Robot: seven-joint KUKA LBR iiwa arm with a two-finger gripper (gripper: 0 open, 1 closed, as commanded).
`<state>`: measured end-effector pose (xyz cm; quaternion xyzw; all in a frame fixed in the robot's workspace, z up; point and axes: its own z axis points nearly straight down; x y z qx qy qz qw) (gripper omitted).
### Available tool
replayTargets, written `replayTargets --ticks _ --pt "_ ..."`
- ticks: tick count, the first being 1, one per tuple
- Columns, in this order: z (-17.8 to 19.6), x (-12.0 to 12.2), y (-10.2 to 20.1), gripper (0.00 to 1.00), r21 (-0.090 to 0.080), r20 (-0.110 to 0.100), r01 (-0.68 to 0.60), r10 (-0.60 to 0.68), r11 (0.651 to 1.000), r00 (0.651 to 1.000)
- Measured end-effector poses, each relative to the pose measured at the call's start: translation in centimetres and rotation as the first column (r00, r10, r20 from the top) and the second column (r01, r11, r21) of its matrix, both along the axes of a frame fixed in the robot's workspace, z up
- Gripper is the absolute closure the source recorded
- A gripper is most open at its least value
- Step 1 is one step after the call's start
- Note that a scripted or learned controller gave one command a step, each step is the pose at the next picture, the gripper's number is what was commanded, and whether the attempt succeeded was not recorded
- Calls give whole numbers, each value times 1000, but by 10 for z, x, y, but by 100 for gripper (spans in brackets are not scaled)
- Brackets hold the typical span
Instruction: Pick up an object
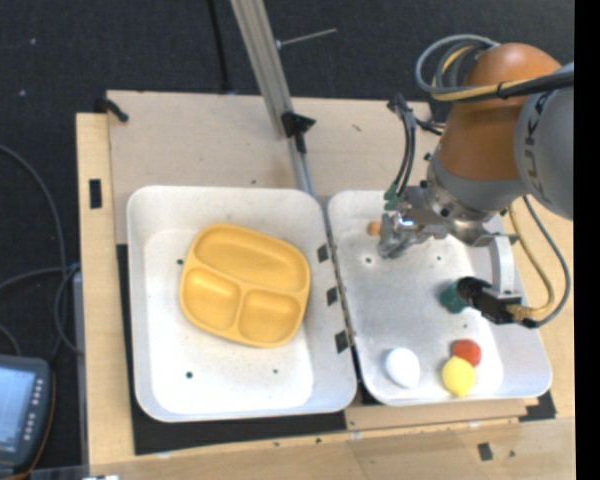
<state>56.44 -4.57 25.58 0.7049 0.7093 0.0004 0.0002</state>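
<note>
Yellow tray point(245, 285) in left bin point(150, 218), arm point(490, 118) over right bin point(420, 278)

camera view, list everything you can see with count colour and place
bins: 2, white, side by side on the bench
divided tray: 1, yellow, in the left bin
ball: 1, white, right bin, near edge
yellow object: 1, yellow, right bin, near edge, beside the ball
red object: 1, red, just behind the yellow object
green object: 1, green, right bin, right side
orange object: 1, small, right bin, far edge
arm: 1, grey and orange, over the right bin
tool: 1, metal, beside the orange object
</note>
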Motion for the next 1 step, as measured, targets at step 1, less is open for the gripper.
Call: replayTargets --ticks 1 --pt "-13 1 53 100 1 -1 0 0 1000 1000"
